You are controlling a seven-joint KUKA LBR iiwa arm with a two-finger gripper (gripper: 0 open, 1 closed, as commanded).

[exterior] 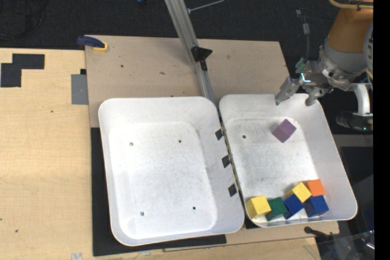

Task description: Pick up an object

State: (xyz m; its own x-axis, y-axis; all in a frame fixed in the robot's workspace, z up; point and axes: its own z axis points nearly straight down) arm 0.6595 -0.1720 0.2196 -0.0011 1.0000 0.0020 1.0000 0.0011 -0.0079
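Note:
A purple block (284,130) lies alone in the upper part of the right bin (326,140). Along that bin's front edge sits a cluster of blocks: yellow (258,205), green (276,208), blue (293,206), a second yellow (301,192), orange (315,187) and dark blue (316,206). My gripper (298,93) hangs over the bin's far right corner, above and slightly right of the purple block. Its two fingers are spread apart with nothing between them.
The left bin (116,131) sits beside the right one, joined by black clips (225,160). A slanted aluminium bar (181,21) rises behind the bins. A blue-and-yellow clamp (92,42) rests at the board's far left corner.

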